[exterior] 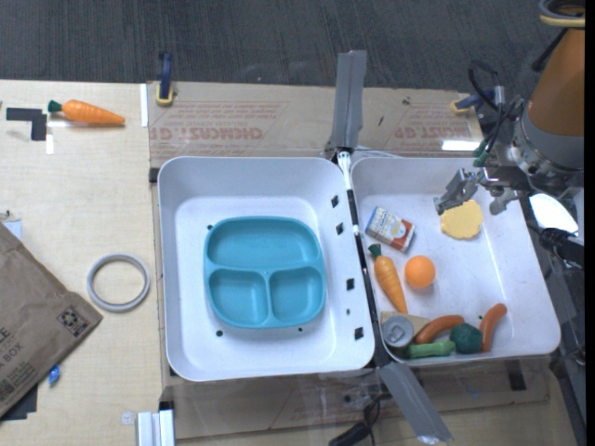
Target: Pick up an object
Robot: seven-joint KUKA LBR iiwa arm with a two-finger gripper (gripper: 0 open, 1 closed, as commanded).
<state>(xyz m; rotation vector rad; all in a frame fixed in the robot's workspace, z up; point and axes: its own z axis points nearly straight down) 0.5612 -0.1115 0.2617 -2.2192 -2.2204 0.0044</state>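
My gripper [478, 196] hangs over the back of the right bin [521, 277], its two fingers spread apart and open. Just in front of it and below lies a flat yellow piece [462, 221] on the bin floor; nothing sits between the fingers. Further left in the same bin are a small white and red carton [390, 229], a carrot [390, 283] and an orange ball [420, 272]. At the front of the bin lie a tin can [398, 331], two sausages [442, 325] [493, 322] and a green vegetable [468, 339].
The left bin [186, 249] holds a blue divided tray [265, 270]. On the bench to the left are a second carrot [88, 112], a ring of tape [118, 281] and a cardboard box [28, 328]. A grey divider post [349, 100] stands between the bins at the back.
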